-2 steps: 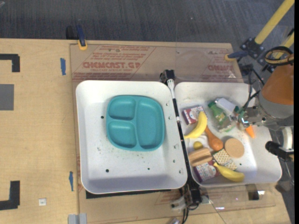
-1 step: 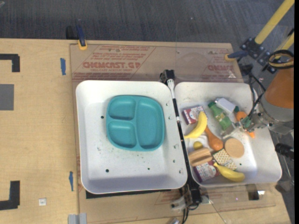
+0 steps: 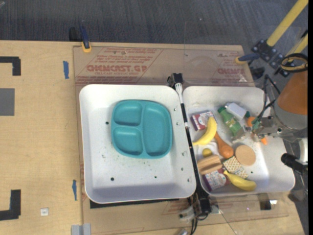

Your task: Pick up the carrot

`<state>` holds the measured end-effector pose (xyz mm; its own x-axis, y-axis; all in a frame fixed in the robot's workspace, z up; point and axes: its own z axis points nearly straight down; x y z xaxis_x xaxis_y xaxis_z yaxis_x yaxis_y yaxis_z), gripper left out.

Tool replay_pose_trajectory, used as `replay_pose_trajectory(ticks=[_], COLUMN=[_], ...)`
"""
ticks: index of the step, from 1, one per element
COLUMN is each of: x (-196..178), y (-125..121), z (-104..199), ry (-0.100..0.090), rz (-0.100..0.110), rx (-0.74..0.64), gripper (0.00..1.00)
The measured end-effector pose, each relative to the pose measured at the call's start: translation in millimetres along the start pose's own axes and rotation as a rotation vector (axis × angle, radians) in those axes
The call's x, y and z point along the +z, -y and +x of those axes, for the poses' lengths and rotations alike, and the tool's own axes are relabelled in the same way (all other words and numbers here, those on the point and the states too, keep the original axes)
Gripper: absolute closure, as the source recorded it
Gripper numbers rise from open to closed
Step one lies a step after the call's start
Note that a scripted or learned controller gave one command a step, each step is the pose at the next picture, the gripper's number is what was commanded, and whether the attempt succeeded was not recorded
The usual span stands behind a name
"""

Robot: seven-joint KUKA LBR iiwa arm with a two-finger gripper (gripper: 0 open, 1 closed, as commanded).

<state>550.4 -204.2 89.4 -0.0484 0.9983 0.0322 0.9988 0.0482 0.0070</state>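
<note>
The carrot (image 3: 223, 147) is a smooth orange taper lying in the middle of my right bin (image 3: 279, 177), between two curved yellow bananas (image 3: 208, 132) (image 3: 240, 181). A round tan disc (image 3: 245, 156) sits just beside it. The left bin (image 3: 93, 146) holds one teal plate (image 3: 142, 129) with three sections. My gripper (image 3: 259, 127) hangs over the right bin's far side; how wide it is open I cannot tell.
</note>
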Motion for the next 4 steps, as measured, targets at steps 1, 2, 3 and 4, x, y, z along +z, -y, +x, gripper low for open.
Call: replay_pose_trajectory(ticks=[1,2,3,4], x=[-12,0,-11,-22], y=[-1,13,11,9], z=[-8,28,28,28], ry=[0.026,0.041,0.044,0.048], rz=[-0.01,0.0,-0.006,-0.012], rx=[-0.001,-0.296,-0.293,-0.292], gripper=[1.0,1.0,1.0,1.0])
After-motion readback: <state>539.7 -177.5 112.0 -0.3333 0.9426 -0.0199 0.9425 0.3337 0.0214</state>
